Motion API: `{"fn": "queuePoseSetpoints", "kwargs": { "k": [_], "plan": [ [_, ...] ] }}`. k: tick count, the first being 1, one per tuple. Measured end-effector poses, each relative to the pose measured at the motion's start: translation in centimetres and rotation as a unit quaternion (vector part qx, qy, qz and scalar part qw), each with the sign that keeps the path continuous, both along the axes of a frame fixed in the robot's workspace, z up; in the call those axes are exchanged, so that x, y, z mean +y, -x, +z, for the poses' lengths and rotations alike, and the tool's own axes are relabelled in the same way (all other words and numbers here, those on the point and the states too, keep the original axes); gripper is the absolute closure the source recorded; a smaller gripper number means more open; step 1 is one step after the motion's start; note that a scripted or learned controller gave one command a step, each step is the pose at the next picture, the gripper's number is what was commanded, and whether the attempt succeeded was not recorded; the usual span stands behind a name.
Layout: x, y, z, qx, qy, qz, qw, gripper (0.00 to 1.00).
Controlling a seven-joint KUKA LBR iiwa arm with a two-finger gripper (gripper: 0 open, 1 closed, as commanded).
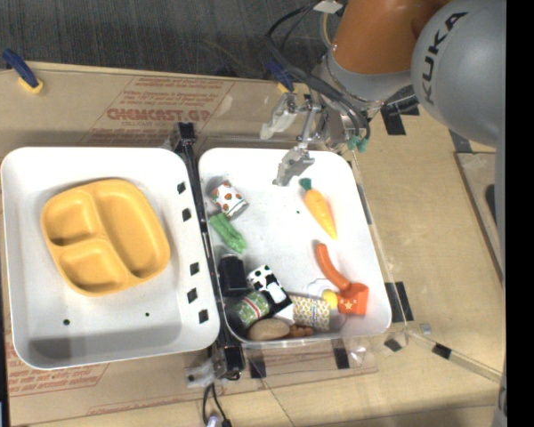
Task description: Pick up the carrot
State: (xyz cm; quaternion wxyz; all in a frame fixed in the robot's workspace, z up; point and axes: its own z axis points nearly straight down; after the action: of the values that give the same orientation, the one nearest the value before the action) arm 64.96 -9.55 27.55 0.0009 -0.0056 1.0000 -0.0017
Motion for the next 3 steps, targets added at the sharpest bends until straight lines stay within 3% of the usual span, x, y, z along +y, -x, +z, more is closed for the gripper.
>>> {"fn": "queuePoseSetpoints", "kwargs": {
  "k": [1, 2, 3],
  "plan": [
    [-7.1, -0.7, -4.9, 0.002, -0.001, 0.057, 0.9983, 0.0],
    [-11.5, 0.1, -18.5, 0.002, -0.0012, 0.134, 0.9909, 0.0],
    [-11.4, -0.3, -17.0, -0.004, 0.0003, 0.137, 0.9906, 1.0]
  ]
}}
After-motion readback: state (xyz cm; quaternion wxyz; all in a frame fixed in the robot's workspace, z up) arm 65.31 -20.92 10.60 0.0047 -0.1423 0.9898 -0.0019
